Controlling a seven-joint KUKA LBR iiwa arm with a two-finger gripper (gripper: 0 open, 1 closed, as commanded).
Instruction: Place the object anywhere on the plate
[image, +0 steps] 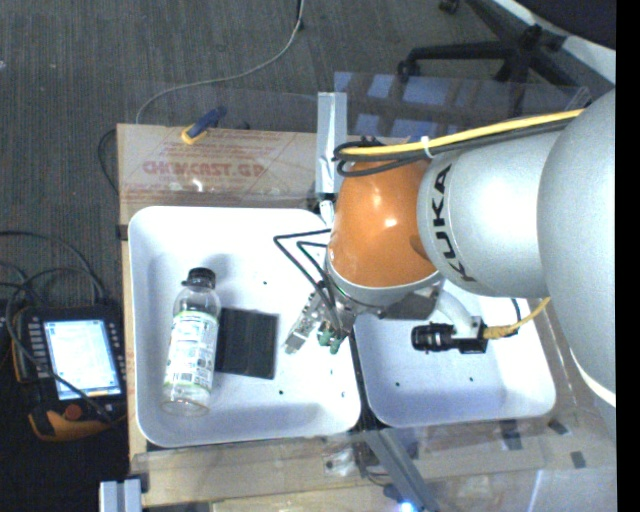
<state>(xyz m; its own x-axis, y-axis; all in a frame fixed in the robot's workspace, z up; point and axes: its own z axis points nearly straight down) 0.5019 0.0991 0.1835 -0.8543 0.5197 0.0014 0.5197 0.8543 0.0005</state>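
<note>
A clear plastic bottle with a black cap and a pale label lies lengthwise in the left bin, near its left wall. A flat black square plate rests on the bin floor, touching the bottle's right side. My gripper hangs under the orange wrist band over the right part of the left bin, a short way right of the plate. Its two fingers stand apart with nothing between them, so it is open. The wrist hides the bin floor behind it.
The right bin lies under the big grey arm, which covers most of it. A black cable loops over the left bin's back. A cardboard sheet lies behind the bins, and a handheld pendant sits left of the bench.
</note>
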